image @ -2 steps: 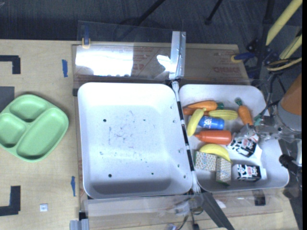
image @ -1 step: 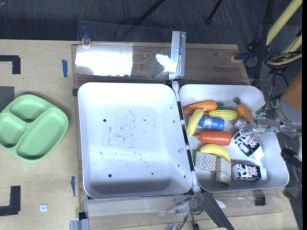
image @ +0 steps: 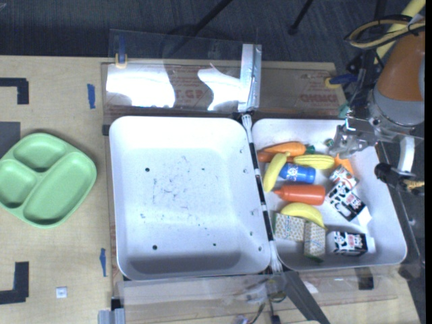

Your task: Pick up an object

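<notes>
A grey arm with an orange band reaches in from the right; its end effector (image: 349, 140) hovers over the right bin's (image: 395, 238) upper edge, whether apart or together cannot be told. That bin holds three bananas, a carrot (image: 287, 148) lying left-right, a blue bottle (image: 298, 174), an orange sausage-shaped toy (image: 302, 194), and small cartons. The left bin (image: 182, 194) and a green divided plate (image: 44, 179) sit on the tabletop (image: 54, 86).

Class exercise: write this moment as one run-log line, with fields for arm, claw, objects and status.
arm: over right bin | claw: above far-right corner, near carrot | objects: bananas, blue can, cartons in right bin | status: nothing seen held
</notes>
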Action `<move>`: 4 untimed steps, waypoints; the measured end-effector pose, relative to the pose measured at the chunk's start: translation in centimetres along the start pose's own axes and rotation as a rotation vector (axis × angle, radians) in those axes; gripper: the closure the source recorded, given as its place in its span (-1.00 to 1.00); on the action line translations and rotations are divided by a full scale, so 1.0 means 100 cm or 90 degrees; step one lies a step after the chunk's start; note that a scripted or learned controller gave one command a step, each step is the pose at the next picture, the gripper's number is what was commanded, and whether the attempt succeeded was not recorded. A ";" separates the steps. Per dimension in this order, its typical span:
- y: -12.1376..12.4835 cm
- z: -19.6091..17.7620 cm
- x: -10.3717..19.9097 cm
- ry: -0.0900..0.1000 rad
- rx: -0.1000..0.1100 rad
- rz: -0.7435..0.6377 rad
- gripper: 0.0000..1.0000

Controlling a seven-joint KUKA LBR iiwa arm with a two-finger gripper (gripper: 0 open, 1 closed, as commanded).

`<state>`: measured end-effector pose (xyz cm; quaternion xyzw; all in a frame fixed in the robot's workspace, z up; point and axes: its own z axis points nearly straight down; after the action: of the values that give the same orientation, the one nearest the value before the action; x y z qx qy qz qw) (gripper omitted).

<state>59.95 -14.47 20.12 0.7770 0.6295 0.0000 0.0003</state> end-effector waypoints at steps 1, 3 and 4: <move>0.032 -0.004 -0.002 -0.001 -0.002 -0.096 1.00; 0.033 -0.004 0.000 0.000 0.000 0.153 1.00; 0.070 -0.012 -0.031 -0.001 0.000 0.172 1.00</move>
<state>66.10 -18.93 21.30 0.8548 0.5190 -0.0004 0.0005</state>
